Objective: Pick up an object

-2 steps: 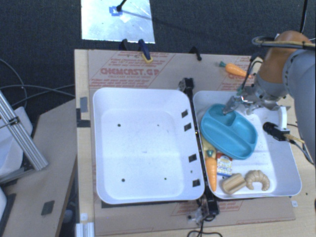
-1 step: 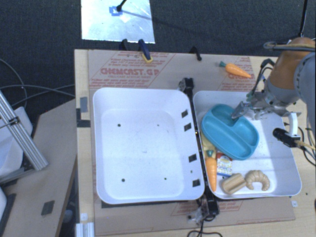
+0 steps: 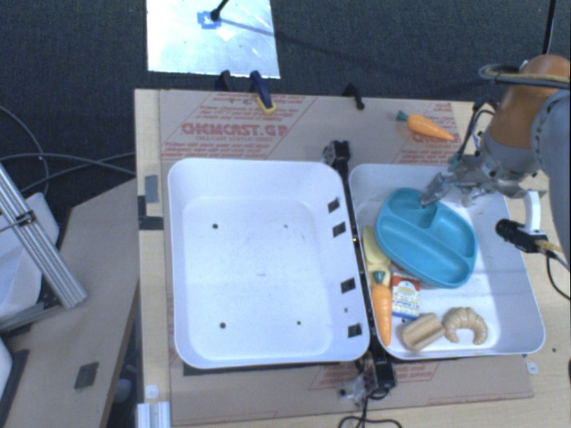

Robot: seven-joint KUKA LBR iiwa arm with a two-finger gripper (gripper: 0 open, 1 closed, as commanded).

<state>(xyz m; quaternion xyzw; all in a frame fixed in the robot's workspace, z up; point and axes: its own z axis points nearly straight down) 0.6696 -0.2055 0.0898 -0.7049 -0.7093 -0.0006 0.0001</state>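
Reaching in from the right, the arm's jaws hang over the far rim of a blue divided plate in the right bin, seemingly lined up to pinch its edge; whether they are wide or narrow cannot be told.

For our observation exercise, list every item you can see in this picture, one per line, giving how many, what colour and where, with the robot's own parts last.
Bins: 2, white, side by side on the bench; left bin, right bin.
Blue plate: 1, blue, right bin, tilted.
Carrot: 1, orange, right bin by the divider.
Second carrot: 1, orange, on the board behind the right bin.
Banana: 1, yellow, under the plate's left edge.
Small carton: 1, red and white, right bin.
Bread roll: 1, tan, right bin front.
Croissant: 1, tan, right bin front.
Gripper: 1, grey, over the plate's far rim.
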